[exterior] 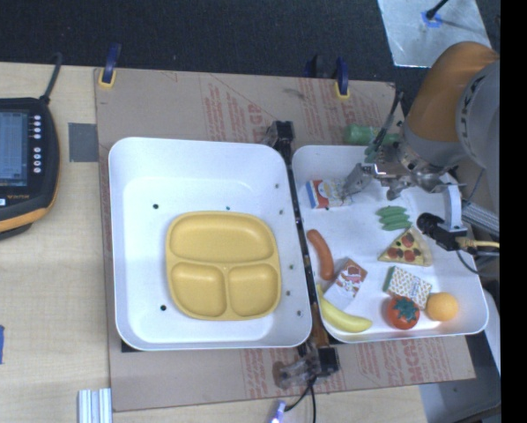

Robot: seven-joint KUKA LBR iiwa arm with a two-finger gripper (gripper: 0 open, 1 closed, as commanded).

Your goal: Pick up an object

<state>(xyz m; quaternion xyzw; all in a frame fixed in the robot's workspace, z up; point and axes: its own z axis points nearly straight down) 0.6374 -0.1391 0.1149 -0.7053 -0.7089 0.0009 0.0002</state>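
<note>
Approach step, by my read. My hand (356, 181) sits low over the back of the right bin (475, 322), just beside a small red-and-white packet (323, 193); whether it is open or has hold of anything, I cannot tell. Other candidates lie nearer: sausage (321, 254), banana (343, 317), pizza slice (405, 249), tomato (402, 313), orange (441, 307). The left bin (131, 236) holds a yellow divided tray (222, 265). Next I need the hand centred over the packet, then a clean close.

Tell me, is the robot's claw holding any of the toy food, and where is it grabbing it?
It cannot be told. The gripper hangs over the right bin, close beside a small red, white and blue packet, but the view is too blurry to show a hold.
</note>
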